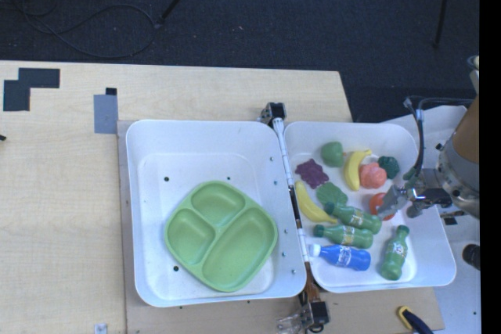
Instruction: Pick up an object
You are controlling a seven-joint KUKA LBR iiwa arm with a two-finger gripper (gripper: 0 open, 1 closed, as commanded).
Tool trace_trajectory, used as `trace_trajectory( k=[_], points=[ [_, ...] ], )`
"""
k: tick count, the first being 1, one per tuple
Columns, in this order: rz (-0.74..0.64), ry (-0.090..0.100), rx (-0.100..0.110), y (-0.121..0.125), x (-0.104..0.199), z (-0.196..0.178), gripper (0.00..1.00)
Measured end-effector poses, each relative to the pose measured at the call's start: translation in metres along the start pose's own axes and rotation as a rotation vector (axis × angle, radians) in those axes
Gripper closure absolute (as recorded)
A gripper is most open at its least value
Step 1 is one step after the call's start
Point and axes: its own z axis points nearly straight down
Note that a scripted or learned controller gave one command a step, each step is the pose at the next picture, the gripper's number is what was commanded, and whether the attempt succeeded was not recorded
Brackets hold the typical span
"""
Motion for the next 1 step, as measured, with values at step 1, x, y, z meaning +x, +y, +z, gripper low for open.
trace_trajectory(
  k=[1],
  points=[
    [-0.002,0.0,-0.001,0.0006,0.0144,-0.0116,1.0]
  ],
)
